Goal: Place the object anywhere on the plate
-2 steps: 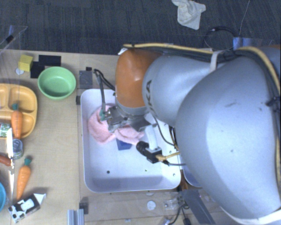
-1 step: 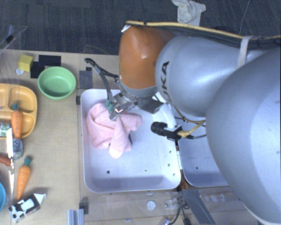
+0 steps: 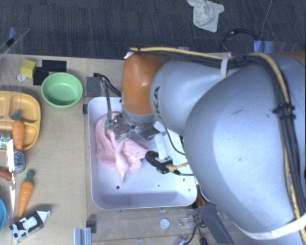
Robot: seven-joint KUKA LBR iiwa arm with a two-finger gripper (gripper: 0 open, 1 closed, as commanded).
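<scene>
Jaws over the pink cloth in the white bin

The gripper (image 3: 125, 128) sits at the cloth's (image 3: 114, 150) upper edge, left of frame centre; the cloth spreads down and left from it, crumpled, soft, pale pink. Whether the jaws are spread or pinching, I cannot tell. No plate identifiable; bin (image 3: 143, 198) below.

Dark carpeted floor (image 3: 95, 21) beyond a pale wooden bench (image 3: 62, 167), crumpled rag (image 3: 206, 14) on it.
</scene>
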